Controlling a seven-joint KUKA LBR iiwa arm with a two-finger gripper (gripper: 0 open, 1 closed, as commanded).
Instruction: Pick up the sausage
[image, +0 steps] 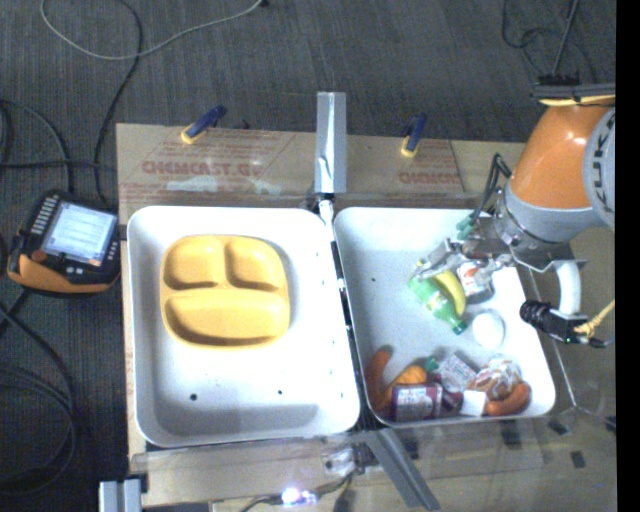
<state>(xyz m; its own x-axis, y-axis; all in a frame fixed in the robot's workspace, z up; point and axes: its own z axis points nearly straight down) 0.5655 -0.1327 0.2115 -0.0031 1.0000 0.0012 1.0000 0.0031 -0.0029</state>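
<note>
Reaching from right, pincer over right bin

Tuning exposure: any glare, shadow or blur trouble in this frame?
Camera view: soft overall; small items along the right bin near edge blur together; left bin floor reads bright and flat, yellow tray shows a mild sheen; gripper casts no strong shadow.

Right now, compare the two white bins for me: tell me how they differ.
The left bin holds a yellow divided tray lying flat; the right bin holds a jumble of toy food along its near edge, a sausage among it. The gripper hangs over the right bin, not the left. Both are shallow, white and side by side.
</note>
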